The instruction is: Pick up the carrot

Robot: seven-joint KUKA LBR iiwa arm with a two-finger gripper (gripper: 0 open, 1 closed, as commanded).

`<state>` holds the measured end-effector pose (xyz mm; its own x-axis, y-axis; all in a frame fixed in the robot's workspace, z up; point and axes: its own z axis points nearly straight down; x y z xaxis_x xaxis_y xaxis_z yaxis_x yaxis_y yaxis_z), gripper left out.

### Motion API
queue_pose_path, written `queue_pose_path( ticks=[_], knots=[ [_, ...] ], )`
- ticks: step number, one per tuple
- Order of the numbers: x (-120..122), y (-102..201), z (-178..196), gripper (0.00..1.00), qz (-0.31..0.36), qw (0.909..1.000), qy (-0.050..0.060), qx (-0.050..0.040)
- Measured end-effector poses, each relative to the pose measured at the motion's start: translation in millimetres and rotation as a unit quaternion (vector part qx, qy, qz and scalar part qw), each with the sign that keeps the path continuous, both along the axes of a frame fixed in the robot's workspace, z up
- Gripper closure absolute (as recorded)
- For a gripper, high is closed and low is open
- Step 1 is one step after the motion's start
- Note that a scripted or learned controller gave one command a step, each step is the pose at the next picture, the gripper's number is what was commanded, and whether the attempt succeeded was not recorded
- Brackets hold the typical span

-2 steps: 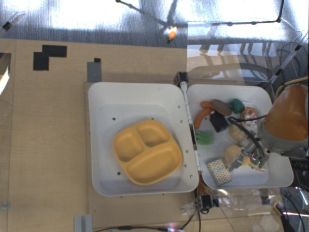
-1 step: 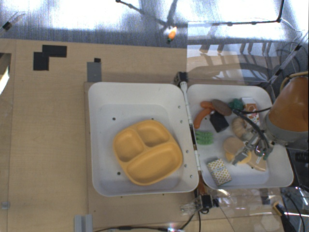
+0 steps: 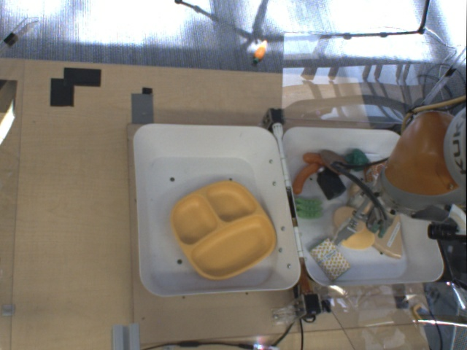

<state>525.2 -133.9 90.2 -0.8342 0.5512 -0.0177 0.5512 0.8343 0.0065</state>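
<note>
Your carrot [image 3: 306,169] lies in the right bin [image 3: 423,272], up near its back-left corner, a curved orange piece bent from the back wall down toward the divider between the bins. A dark green piece [image 3: 355,157] sits just behind it along the back edge, and a black block [image 3: 330,184] rests just beside its lower end, toward the middle of the bin. A light green ridged piece [image 3: 309,208] lies nearer the front along the left wall.

The gripper [image 3: 353,224] hangs over the middle of that bin, above a round tan piece [image 3: 356,238], with a patterned block [image 3: 330,258] toward the front-left corner. The fingers [image 3: 345,231] look spread, with nothing between them; the carrot is well apart from them, toward the back-left.

You would do well to bring the gripper toward the back-left corner first, staying high to clear the black block. Turn the fingers so they close across the carrot's narrow width, not along its length. Aim for the thicker middle of the bend, away from the wall, so neither finger jams against the bin's edge or catches the dark green piece.

The left bin [image 3: 146,195] holds a yellow divided plate [image 3: 222,230]; leave it out of the path.
</note>
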Motion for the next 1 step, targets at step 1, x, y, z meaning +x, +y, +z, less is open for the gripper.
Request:
queue_pose_path(
  ticks=[1],
  knots=[
    [-10.4,-40.2,-0.6,0.00,-0.138,0.9905,0.001,0.0040]
  ],
)
